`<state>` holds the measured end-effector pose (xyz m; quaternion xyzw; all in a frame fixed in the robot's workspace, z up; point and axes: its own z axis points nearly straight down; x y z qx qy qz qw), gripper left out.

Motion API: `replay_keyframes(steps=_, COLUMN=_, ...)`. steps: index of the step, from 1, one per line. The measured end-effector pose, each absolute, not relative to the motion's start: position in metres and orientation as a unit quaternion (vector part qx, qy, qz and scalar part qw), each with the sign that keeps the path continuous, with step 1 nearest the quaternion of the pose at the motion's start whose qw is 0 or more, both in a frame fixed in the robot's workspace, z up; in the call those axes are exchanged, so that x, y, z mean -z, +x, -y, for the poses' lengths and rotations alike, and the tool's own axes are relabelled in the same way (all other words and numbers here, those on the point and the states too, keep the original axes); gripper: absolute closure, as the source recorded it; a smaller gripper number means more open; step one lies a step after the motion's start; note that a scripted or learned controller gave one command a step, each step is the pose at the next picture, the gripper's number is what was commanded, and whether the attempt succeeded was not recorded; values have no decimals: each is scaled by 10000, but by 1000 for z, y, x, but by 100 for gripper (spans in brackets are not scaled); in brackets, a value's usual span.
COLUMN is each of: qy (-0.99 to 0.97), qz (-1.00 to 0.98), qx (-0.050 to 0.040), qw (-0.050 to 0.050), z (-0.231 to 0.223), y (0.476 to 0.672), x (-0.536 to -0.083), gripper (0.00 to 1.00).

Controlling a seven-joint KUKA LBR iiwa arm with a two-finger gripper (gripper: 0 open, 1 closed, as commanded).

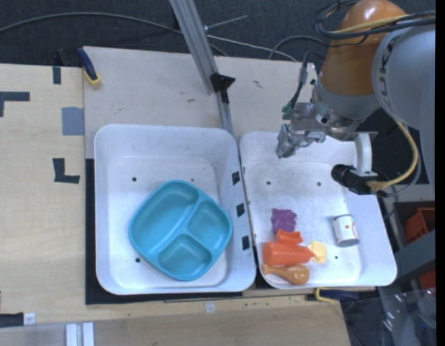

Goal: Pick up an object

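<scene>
My gripper hangs over the far left corner of the right bin, with nothing seen between its fingers. The bin's objects lie well toward its near edge: a purple piece, an orange bottle-like toy, a small yellow piece, a tan-orange piece, and a small white can with a red mark. All of them sit apart from the gripper.
The left bin holds a blue divided plate. A grey metal post slants down to the far edge between the bins. A blue and yellow tool lies on the bench at the far left.
</scene>
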<state>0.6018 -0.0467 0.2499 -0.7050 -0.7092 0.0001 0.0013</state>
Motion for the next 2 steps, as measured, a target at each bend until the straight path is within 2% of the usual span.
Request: replay_keyframes(steps=2, qy=-7044, qz=7098, qx=-5, qw=16, z=-57, y=570, x=-257, gripper=100)
